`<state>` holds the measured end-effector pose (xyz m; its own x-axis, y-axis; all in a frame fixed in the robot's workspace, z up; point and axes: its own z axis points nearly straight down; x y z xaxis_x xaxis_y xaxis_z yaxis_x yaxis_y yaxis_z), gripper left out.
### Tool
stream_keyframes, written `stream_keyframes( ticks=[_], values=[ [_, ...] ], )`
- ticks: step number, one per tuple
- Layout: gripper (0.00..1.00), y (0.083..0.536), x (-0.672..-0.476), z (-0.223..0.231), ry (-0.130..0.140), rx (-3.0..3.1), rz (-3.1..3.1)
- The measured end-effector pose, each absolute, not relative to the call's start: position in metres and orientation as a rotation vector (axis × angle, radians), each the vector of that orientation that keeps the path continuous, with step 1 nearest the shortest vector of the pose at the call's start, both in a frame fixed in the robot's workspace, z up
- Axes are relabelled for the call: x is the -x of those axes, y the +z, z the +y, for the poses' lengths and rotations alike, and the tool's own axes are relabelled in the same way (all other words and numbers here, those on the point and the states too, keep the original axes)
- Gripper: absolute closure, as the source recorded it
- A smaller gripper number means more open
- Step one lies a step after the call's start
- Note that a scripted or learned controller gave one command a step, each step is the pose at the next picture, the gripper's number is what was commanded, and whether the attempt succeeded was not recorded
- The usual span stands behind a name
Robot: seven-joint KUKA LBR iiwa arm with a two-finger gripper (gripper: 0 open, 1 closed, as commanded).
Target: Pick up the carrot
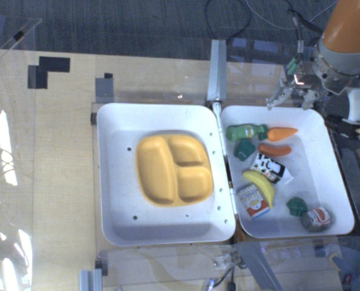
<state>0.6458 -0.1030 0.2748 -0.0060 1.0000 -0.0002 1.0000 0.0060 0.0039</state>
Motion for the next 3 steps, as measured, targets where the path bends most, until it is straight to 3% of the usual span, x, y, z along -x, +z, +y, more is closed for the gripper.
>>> stream_keyframes(
  ticks=[1,2,3],
  values=[
    [0.00,0.132,-0.643,-0.124,0.004,-2.286,2.151],
    [0.00,0.094,-0.670,-0.176,0.000,-2.131,2.314],
    [1.00,0.104,-0.669,-0.173,-0.008,-2.136,2.331]
  ],
)
